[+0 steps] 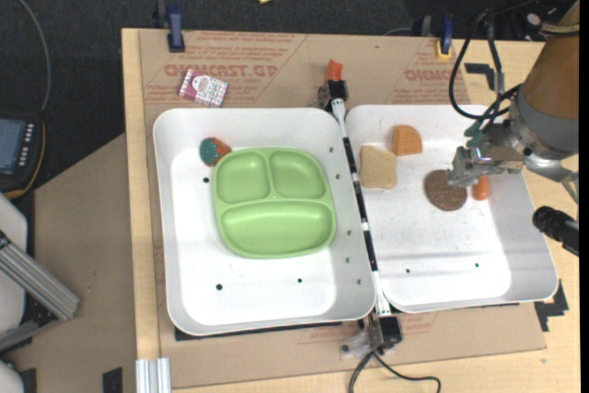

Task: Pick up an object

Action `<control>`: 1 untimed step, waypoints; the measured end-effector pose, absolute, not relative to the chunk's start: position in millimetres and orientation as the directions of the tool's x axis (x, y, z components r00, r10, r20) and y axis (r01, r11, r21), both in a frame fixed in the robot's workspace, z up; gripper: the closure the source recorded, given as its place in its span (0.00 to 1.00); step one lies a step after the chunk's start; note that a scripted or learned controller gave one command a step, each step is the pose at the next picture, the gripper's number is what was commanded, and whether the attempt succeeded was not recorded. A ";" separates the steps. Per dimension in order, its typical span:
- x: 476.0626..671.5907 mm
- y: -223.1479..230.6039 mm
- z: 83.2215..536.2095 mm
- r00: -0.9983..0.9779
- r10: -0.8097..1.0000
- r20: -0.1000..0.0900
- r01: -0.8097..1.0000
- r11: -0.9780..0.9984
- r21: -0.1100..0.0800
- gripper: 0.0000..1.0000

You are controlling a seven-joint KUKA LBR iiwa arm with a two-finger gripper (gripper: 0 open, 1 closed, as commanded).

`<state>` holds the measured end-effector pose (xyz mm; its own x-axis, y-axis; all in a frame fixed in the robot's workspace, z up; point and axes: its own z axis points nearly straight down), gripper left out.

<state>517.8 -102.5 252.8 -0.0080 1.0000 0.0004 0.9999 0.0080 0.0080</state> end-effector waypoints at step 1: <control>558.2 -228.7 181.5 0.008 1.000 -0.007 1.000 -0.008 0.000 1.00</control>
<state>558.2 -228.7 181.5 0.0081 0.9999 -0.0070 1.0000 -0.0081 0.0002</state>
